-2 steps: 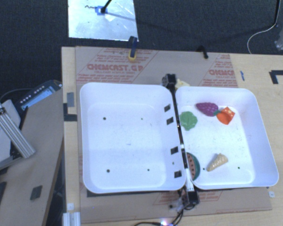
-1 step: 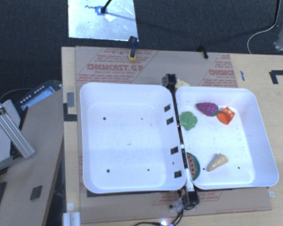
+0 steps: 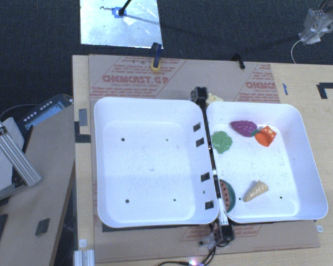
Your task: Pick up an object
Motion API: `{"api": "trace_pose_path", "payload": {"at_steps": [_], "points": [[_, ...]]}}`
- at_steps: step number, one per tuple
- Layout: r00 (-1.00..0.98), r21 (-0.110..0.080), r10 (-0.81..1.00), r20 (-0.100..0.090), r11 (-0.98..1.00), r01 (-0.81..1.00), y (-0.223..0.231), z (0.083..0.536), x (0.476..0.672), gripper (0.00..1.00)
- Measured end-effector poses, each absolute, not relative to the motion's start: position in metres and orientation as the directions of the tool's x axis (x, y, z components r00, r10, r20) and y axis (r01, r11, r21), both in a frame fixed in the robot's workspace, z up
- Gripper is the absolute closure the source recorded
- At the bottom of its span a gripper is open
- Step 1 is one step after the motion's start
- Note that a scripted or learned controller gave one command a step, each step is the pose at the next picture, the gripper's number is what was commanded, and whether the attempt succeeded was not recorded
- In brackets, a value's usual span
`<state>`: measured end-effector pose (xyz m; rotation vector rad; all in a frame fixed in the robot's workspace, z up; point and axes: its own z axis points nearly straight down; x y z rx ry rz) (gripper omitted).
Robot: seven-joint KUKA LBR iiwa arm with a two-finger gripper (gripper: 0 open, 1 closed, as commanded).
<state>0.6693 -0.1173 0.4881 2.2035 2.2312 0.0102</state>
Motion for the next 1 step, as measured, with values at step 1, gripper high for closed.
{"api": "trace_pose_path", "payload": {"at_steps": [1], "points": [[0.004, -0.004, 1.000, -0.001, -0.004, 1.000, -0.1833, 0.4101, 0.6637, 1.00]]}}
